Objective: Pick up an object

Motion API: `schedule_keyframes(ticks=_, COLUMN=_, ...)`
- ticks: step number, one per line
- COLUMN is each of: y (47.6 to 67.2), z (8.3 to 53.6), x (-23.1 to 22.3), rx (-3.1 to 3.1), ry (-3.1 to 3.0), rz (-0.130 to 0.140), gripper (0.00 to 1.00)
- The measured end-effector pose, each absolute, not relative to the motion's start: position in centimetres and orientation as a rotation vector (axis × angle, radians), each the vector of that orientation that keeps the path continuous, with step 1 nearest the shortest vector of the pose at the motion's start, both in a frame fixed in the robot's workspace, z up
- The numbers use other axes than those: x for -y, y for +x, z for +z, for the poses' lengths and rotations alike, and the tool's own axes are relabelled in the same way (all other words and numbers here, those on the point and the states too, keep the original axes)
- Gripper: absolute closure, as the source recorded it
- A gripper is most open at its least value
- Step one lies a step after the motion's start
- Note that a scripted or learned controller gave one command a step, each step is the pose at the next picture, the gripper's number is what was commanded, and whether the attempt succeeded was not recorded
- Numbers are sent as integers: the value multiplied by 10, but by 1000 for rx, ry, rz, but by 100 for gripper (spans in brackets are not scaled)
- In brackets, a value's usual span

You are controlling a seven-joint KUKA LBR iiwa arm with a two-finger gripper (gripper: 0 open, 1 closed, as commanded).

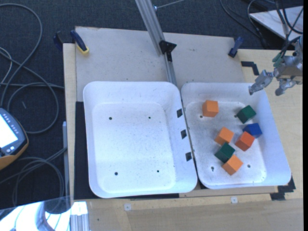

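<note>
A pale wooden bench (120,57) stands on dark carpet strewn with cables, bearing two shallow white bins, with blue clamps at its far corners. The gripper (270,84) hangs over the far right corner of the right bin (276,148), its two fingers spread apart and pinching nothing. Below and left of it lie seven blocks: four orange, two green and one blue, the nearest a green block (246,113). The left bin (130,138) sits well off to its left.

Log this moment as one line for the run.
pincer open, holding nothing, above right bin's far right rim | seven blocks in right bin | green block nearest
</note>
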State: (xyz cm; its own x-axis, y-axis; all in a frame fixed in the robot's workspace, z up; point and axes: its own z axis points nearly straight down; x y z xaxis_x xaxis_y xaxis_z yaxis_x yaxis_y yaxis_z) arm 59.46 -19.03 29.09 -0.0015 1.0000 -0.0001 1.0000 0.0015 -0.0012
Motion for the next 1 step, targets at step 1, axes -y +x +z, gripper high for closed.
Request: schedule_keyframes(ticks=1, y=607, z=429, x=198, rx=2232, ry=-2227, rz=-8, gripper=0)
